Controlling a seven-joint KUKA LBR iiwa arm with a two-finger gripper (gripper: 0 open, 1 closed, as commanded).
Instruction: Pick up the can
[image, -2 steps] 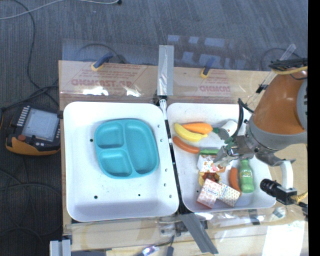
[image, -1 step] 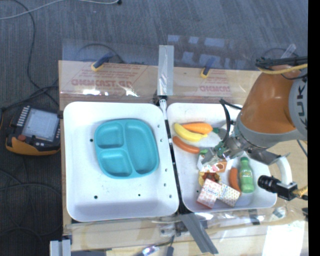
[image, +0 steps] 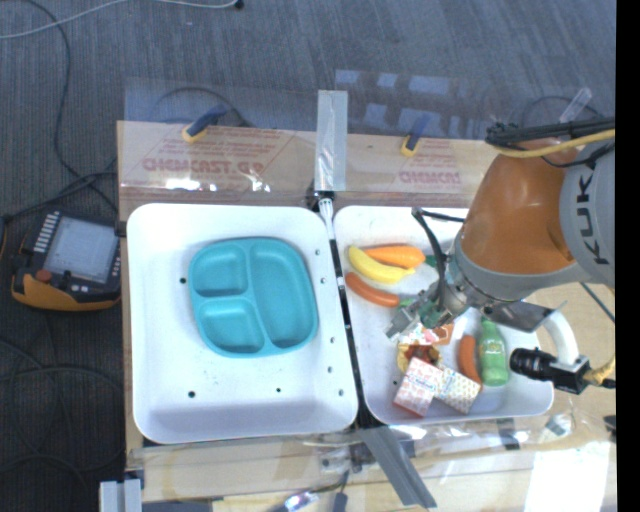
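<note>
I reach in from the right, and my end effector (image: 425, 318) hangs low over the right-hand shallow white bin (image: 385, 400), among the small items crowded in its near half. I cannot tell what state it is in, because my wrist and the clutter beneath it cover that part. The can I am meant to lift is hard to make out: the small cylindrical can with a red and green printed label (image: 432, 332) seems to sit just under and beside my end effector, touching the pile around it, but I would not swear to its outline. Around it lie a yellow plastic banana (image: 372, 265), an orange plastic carrot (image: 398, 256) just behind it, a reddish-orange plastic sausage (image: 372, 291), a green plastic bottle (image: 492, 358), a smaller orange piece (image: 468, 357) next to that bottle, and 2 pale patterned cardboard boxes (image: 436, 386) at the near edge. The left-hand shallow white bin (image: 160, 400) on the desk holds a turquoise plastic tray with 3 compartments (image: 252, 296). As I judge it, the approach is done and I am over the right spot, yet nothing shows a thing lifted clear of the bin. What remains is a secure grip on the can and the lift itself.
</note>
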